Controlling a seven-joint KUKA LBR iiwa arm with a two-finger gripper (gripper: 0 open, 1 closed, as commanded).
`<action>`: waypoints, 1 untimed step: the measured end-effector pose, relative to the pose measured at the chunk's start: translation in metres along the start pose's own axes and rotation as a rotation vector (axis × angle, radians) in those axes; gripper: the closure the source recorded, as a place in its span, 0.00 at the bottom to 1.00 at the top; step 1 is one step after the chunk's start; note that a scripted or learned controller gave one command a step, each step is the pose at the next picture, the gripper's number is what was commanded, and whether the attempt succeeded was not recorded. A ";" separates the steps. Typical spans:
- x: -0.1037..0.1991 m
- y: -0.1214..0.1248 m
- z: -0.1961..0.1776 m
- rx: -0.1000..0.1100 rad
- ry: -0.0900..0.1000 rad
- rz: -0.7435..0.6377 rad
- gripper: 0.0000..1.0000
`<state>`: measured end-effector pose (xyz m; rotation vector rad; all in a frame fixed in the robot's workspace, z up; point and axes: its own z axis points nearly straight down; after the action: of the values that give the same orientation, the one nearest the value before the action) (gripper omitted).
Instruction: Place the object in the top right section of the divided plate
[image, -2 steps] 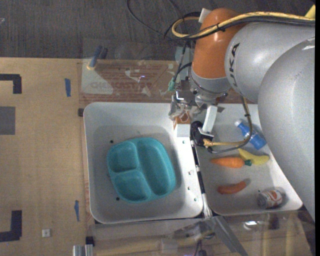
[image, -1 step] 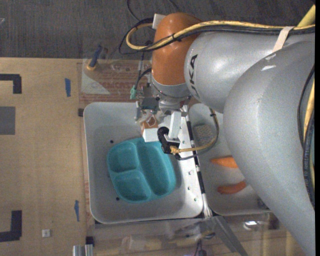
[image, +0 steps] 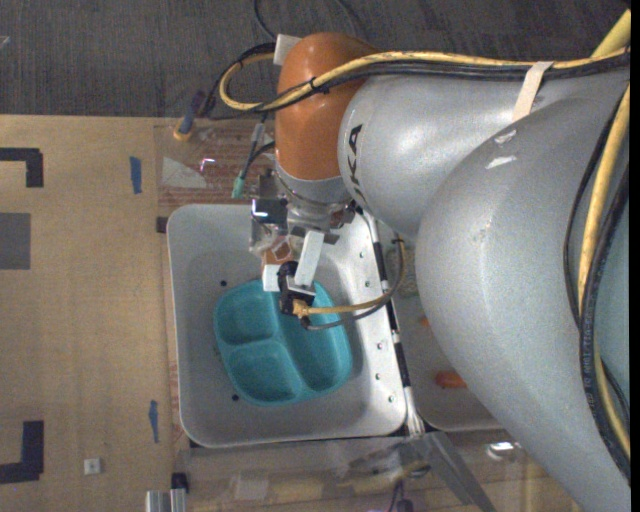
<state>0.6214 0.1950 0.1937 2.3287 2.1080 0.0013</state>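
Arm (image: 480, 200) is nearest the cam, coming in from the right. Under it the gripper (image: 283, 262) hangs over the upper rim of the teal plate (image: 270, 360); can't tell if it's open, closed or holding anything. The plate has 3 sections and lies in the left bin (image: 190, 300), long axis slanting down-right. A small orange thing (image: 450, 380) lies in the right bin (image: 432, 405), down-right of the gripper, well apart from the plate and half under the arm. Prob the object, not certain. If so, the reach goes away from the plate first.
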 end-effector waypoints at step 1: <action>-0.017 -0.007 0.043 0.006 -0.002 0.218 1.00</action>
<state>0.6133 0.1789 0.1503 2.5472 1.8439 -0.0074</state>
